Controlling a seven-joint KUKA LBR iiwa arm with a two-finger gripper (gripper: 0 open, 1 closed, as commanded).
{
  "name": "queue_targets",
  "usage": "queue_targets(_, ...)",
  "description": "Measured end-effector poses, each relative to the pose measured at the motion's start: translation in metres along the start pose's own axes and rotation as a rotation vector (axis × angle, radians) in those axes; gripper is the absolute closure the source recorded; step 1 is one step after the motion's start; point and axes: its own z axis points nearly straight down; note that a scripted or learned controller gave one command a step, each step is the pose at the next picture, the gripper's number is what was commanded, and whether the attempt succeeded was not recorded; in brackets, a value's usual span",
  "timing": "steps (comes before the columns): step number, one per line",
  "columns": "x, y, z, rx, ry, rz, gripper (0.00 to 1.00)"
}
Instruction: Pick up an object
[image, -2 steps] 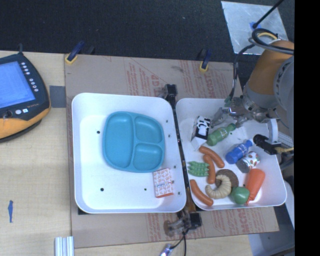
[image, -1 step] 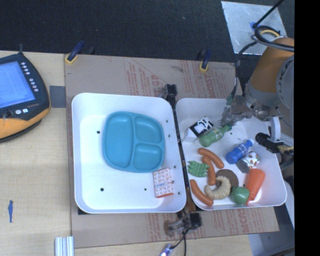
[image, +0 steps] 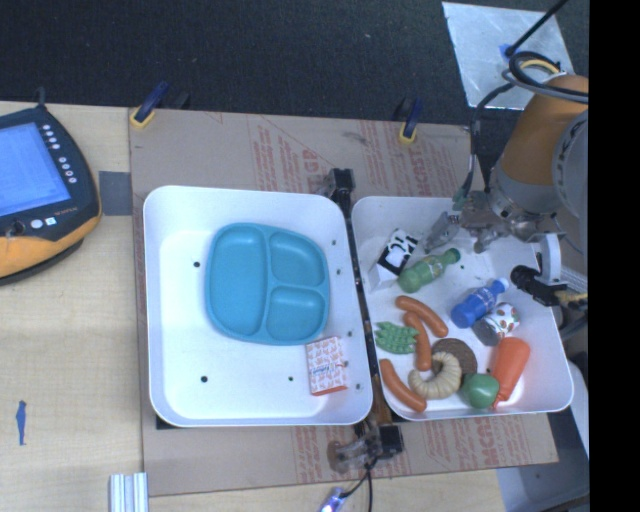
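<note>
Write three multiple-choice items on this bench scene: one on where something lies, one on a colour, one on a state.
1. Where does the blue divided plate lie?
A. in the left bin
B. in the right bin
C. on the bare bench

2. What colour is the toy bottle lying just below the gripper?
A. red
B. green
C. yellow

3. How does the small red-and-white carton rest?
A. standing on the plate
B. lying flat on the left bin's floor, just off the plate's lower right corner
C. leaning on the tablet

Answers:
1 A: the plate sits inside the left bin's white rim.
2 B: its body and cap are green.
3 B: it lies flat on the white floor beside the plate, near the wall shared with the right bin.
</note>
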Motion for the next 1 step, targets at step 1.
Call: queue_targets(1, -0.001, 0.0002, -0.0106, -0.001, -0.001, -0.001, 1.0)
